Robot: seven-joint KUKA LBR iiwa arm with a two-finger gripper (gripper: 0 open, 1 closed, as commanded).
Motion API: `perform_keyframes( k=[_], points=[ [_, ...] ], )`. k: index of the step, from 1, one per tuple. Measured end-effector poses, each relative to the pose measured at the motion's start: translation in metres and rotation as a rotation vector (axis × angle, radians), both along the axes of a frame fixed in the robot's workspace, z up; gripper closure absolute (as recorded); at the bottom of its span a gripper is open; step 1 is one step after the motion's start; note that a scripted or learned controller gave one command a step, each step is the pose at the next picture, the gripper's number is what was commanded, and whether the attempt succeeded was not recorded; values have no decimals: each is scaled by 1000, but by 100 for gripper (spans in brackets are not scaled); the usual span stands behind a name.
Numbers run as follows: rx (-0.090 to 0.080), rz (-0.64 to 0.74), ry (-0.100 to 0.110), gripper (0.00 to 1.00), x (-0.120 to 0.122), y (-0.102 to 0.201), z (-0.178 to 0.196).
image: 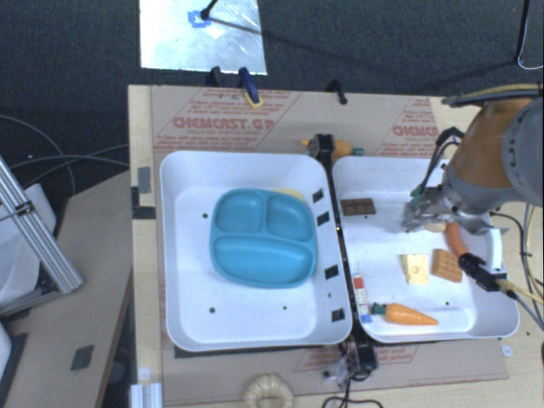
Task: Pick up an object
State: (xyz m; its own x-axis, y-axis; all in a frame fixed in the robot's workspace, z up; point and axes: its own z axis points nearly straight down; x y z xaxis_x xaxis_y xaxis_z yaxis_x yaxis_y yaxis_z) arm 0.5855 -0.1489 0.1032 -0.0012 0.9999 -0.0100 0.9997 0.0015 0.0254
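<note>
My gripper [422, 217] is low in the right bin [378, 245], near its middle, with the grey and orange arm coming in from the right. A brown chocolate piece [358, 206] lies to its left. Just right of and below the gripper lies a reddish sausage [456, 239]. A yellow cheese block [416, 268] and a tan waffle square [446, 265] sit side by side nearer the front. An orange carrot [410, 314] lies by the front wall. Nothing can be made out held in the gripper.
The left bin [183, 253] holds a blue divided plate [263, 235] with a yellow item peeking out behind it. A small striped item [361, 297] lies along the right bin's left wall. A black divider with clips [333, 236] runs between the bins.
</note>
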Motion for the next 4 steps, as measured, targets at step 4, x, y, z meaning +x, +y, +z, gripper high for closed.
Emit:
perform_keyframes(
  k=[4],
  points=[
    [11,8,24,100,8,44,129]
  ],
)
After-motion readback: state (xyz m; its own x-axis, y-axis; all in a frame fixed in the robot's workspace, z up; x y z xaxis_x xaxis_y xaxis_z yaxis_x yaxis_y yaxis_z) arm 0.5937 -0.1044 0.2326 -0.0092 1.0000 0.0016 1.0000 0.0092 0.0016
